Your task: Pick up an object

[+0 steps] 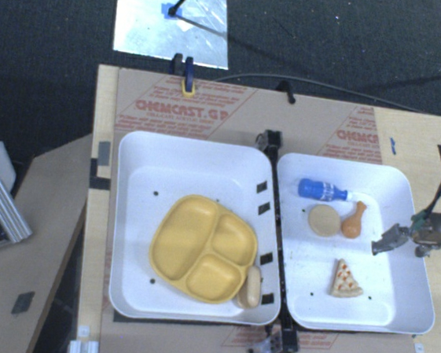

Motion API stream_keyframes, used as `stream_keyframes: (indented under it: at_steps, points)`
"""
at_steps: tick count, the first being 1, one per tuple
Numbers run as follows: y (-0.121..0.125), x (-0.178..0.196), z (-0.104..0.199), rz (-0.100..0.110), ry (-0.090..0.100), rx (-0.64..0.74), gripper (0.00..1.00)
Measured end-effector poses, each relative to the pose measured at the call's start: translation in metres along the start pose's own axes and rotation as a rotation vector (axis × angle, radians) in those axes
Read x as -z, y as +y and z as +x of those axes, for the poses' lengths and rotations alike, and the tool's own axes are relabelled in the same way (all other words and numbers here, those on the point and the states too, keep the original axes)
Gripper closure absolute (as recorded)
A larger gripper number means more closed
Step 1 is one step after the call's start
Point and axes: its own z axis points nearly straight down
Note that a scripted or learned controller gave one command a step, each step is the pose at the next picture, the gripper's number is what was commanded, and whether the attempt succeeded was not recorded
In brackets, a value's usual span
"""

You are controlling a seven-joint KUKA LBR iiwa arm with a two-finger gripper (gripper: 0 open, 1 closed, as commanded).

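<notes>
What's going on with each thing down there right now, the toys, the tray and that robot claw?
Blue bottle: lying on its side, right bin.
Round tan disc: lying flat, beside the drumstick.
Drumstick: lying down, right bin.
Pizza slice: flat, apart from the others.
Yellow tray: flat in the left bin.
Bread roll: resting against the tray's edge.
Gripper: over the right bin, holding nothing.

Two white bins (199,157) (394,184) — one yellow tray (196,248), one bottle (322,191), one pizza slice (345,279), one drumstick (353,220).

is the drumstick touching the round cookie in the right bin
Touching, or very nearly: in the camera view the drumstick sits right beside the round cookie with no visible gap.
</notes>
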Motion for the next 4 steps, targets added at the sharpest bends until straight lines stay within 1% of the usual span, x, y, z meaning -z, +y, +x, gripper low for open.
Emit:
stream_keyframes:
  at_steps: [1, 2, 3, 4]
  points:
    - [0.002, 0.005, 0.000, -0.010, -0.003, 0.003, 0.00]
    - [0.009, -0.039, -0.003, -0.007, -0.002, 0.001, 0.00]
    - [0.010, -0.082, 0.002, -0.007, -0.001, 0.001, 0.00]
    - [0.021, -0.135, 0.005, -0.006, -0.001, 0.002, 0.00]
